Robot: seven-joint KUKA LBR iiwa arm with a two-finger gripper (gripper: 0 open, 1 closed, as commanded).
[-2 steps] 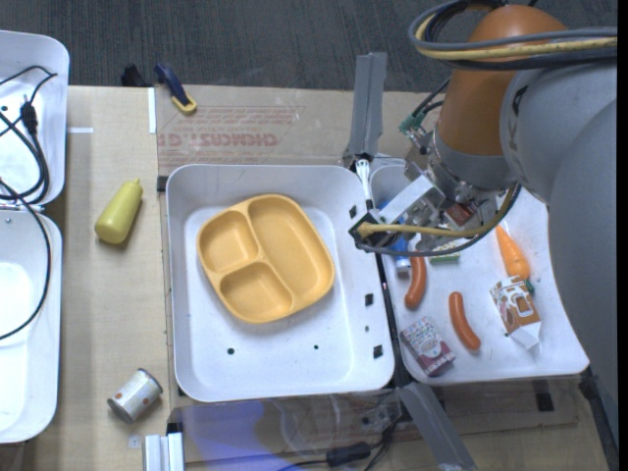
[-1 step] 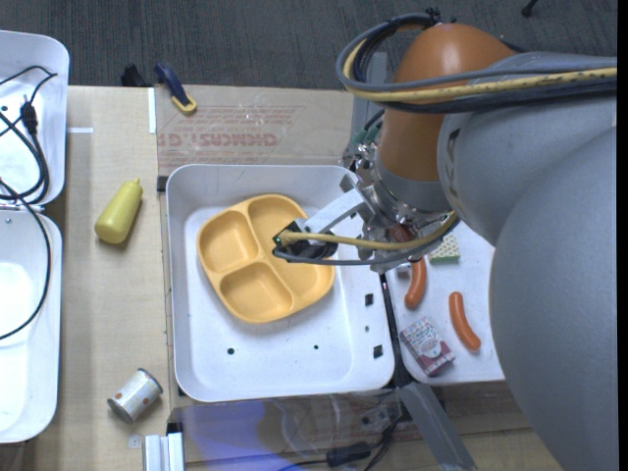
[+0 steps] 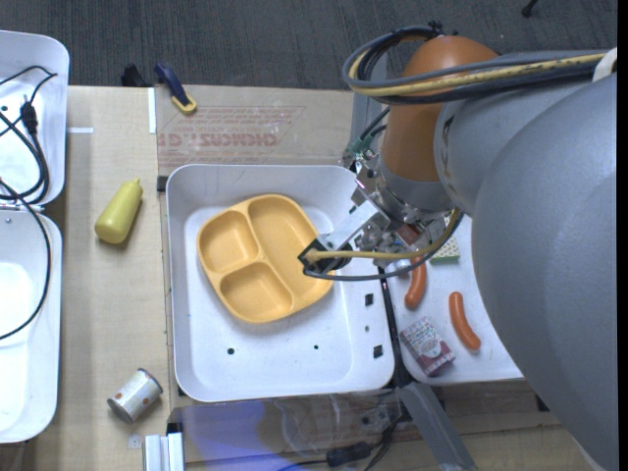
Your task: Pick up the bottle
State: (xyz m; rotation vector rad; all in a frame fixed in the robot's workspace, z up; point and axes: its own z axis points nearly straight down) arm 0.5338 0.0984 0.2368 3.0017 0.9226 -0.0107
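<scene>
The yellow bottle (image 3: 119, 212) is lying on its side on the tabletop (image 3: 118, 292), outside the left wall of the middle white bin (image 3: 265, 366). Nothing is touching it, and its thin neck is pointing up toward the far edge of the view.

The pincer (image 3: 339, 253) is hanging over that bin, near the right edge of the yellow plate (image 3: 263, 256). It is well apart from the bottle. The big grey arm (image 3: 530, 214) is covering much of it, so I cannot tell if the pincer is released or clenched. I am seeing nothing held in it.

So the job is just starting, I think. To do this step well, the arm is going to need to lift a bit and go left, over the plate and over the bin wall, so it is not bumping them. Then it should be coming down over the fat middle of the bottle, not the thin neck. The pincer should be turned so it squeezes across the bottle's short way. The bottle is round and may roll, so a slow, soft squeeze is best.

A small can (image 3: 134, 392) is lying on the tabletop lower down, and two sausages (image 3: 463, 320) are resting on the right. They are not in the way.
</scene>
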